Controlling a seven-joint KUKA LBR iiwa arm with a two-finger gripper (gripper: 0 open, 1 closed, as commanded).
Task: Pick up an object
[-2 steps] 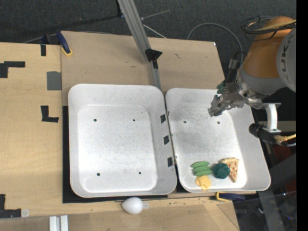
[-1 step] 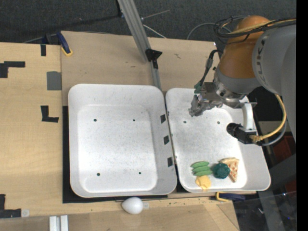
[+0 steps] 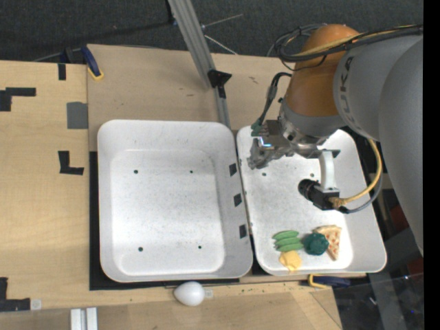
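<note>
The gripper (image 3: 260, 154) hangs low over the far left corner of the right bin (image 3: 364, 249), close to the divide between the 2 bins, and from here its metal tips blur together, so I cannot tell how it stands, and nothing shows caught in it. Above it the grey arm (image 3: 385, 81) bulks in from the right, its orange band (image 3: 320, 74) rounded over the wrist, cables looping around it. A black cylinder (image 3: 316, 192) with a white stem dangles beside the wrist over the middle of that bin. The objects sit well apart from the gripper, bunched at the near end of the right bin: a green pea pod (image 3: 287, 239) whose long axis runs left to right, a yellow piece (image 3: 291, 259) just below it, a dark green lump (image 3: 316, 244) beside them, and an orange-tan wedge (image 3: 333, 241) at the right, its long axis running near to far. The left bin (image 3: 165, 133) is speckled white with 4 dark dots. Both bins rest on a pale wooden bench (image 3: 41, 218) marked with black tape pieces; a white egg-shaped thing (image 3: 190, 293) lies on the bench by the left bin's near edge. A grey metal rail (image 3: 196, 40) slants in from the far side over dark carpet (image 3: 69, 9).
</note>
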